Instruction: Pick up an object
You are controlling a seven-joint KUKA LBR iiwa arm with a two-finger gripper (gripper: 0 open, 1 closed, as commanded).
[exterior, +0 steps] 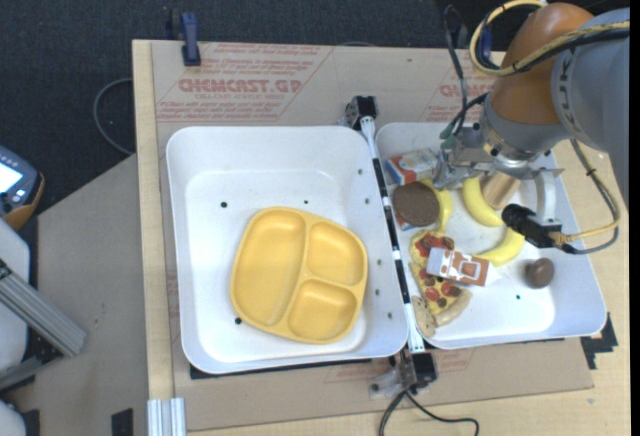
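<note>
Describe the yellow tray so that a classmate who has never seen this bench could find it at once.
Start at the left bin of the two white ones. The yellow tray lies flat on its floor, toward the near side. It alone has three compartments, and nothing else shares that bin.

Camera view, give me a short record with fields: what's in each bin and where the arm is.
left bin: yellow divided plate
right bin: bananas, pizza slice, brown round item, small brown ball, red-and-white card
arm: reaching in over the right bin's far end
gripper: low above the bananas
grip state: cannot tell
</note>
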